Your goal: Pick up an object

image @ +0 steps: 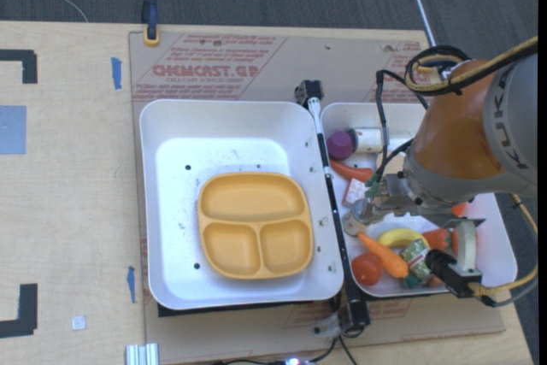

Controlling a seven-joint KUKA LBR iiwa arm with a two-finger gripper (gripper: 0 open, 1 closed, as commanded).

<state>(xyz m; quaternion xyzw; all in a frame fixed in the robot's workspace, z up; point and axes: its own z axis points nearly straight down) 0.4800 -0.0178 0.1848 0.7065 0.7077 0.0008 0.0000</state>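
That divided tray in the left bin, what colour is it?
The divided tray is a plain yellow-orange, with no pattern; the camera view shows it from above.

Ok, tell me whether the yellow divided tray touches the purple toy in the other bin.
Apart. The camera view shows the yellow tray in the left bin, the purple toy beyond the bin walls.

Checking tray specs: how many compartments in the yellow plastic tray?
3. The yellow plastic divided tray lies in the left white bin: one wide compartment across its far side, two smaller ones at its near side, left and right. None hidden.
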